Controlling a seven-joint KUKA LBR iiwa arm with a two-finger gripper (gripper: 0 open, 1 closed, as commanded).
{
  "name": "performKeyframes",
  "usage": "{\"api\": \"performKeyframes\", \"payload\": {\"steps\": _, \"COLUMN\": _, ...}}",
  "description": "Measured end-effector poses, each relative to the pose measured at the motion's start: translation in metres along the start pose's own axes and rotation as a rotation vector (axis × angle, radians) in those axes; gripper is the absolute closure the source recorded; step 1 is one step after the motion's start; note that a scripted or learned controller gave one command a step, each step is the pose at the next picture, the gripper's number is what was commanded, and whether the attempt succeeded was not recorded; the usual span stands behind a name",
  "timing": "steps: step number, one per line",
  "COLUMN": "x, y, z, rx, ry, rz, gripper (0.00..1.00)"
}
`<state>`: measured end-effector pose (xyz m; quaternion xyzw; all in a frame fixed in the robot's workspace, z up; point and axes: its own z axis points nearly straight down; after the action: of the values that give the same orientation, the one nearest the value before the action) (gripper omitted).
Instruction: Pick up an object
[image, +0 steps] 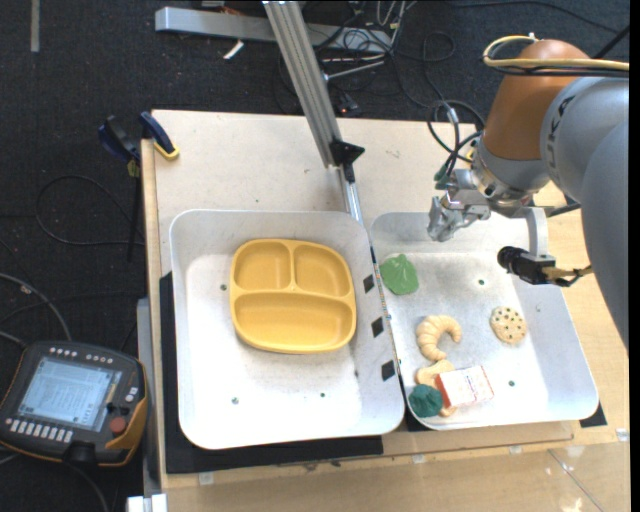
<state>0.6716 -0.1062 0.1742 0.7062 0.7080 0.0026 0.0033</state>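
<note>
Gripper (447, 222): seen above right bin's (560, 395) 12 o'clock rim; finger state can't be told.
Green item (399, 274): at gripper's 7 o'clock.

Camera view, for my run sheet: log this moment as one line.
pincer above right bin's far edge, nothing held | green piece, croissant, cookie in right bin | yellow tray in left bin

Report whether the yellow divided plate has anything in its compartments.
Empty. The yellow plate lies flat in the left bin, and all three compartments show only bare yellow surface.
</note>
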Motion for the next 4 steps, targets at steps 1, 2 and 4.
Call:
{"api": "performKeyframes", "payload": {"steps": 1, "x": 0.002, "y": 0.002, "z": -0.044, "rx": 0.001, "ry": 0.0, "rz": 0.0, "gripper": 1.0}}
{"api": "performKeyframes", "payload": {"steps": 2, "x": 0.002, "y": 0.004, "z": -0.073, "rx": 0.003, "ry": 0.0, "rz": 0.0, "gripper": 1.0}}
{"api": "performKeyframes", "payload": {"steps": 4, "x": 0.088, "y": -0.06, "z": -0.065, "rx": 0.012, "ry": 0.002, "rz": -0.004, "gripper": 1.0}}
